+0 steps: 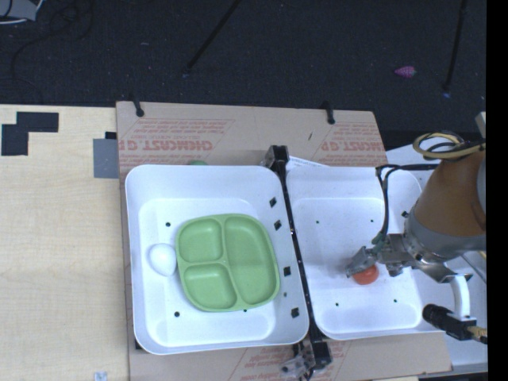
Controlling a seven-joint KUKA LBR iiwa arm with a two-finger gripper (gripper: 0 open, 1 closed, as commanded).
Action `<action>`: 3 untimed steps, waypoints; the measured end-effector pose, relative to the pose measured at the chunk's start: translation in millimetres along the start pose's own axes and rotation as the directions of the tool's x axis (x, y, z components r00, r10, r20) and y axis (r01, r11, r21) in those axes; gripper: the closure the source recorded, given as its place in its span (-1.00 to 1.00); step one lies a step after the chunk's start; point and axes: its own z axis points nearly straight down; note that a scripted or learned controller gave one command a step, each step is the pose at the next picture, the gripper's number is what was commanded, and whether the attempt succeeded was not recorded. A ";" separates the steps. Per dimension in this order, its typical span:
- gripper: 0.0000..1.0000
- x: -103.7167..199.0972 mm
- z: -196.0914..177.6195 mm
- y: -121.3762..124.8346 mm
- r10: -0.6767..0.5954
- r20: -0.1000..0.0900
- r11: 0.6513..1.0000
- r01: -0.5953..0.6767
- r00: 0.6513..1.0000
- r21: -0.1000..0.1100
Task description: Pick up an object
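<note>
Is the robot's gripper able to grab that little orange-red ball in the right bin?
Probably yes. The gripper sits right at the small orange-red ball on the floor of the right white bin, and nothing else lies near it to block the way.

Two shallow white bins side by side on a cardboard sheet (238,137) printed with mirrored red lettering, left bin (147,308) and right bin (333,189) split by a black divider strip (290,240). In the left bin, a light green three-compartment tray (227,261), lying flat, with a small white egg-like ball (162,259) touching its left edge. Beyond the cardboard, a pale wooden benchtop (55,252) at left with black and grey patches, and dark carpeted floor (262,38) along the top with cables and a small purple scrap (406,71).
</note>
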 end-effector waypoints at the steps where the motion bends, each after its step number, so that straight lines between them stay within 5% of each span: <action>1: 1.00 -1.5 -12.4 0.7 0.005 0.001 1.000 -0.005 1.000 -0.003; 3: 1.00 -2.7 -117.1 1.4 -0.001 0.004 1.000 0.001 1.000 -0.011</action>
